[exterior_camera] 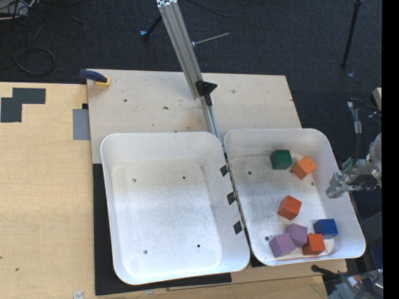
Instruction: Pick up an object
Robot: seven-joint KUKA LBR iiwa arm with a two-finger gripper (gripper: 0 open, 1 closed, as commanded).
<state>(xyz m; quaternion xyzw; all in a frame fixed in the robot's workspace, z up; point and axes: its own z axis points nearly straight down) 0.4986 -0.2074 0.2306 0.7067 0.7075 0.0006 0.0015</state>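
The right bin point(249, 148) holds several small cubes. A green cube point(281, 159) and an orange cube point(304, 167) lie near its far side. A red-orange cube point(289, 207) sits in the middle. At the near right corner a blue cube point(325, 228), two purple cubes point(298, 233) point(282, 245) and a small orange-red cube point(314, 244) are clustered together. My gripper point(340, 184) hangs at the right bin's right rim, apart from all the cubes, and nothing is seen in it.
The left bin point(112, 148) stands beside the right one, with black clips point(231, 197) along the shared rim. A slanted aluminium post point(184, 45) rises behind the bins. A blue-and-yellow clamp point(94, 76) lies at the bench's far left corner.
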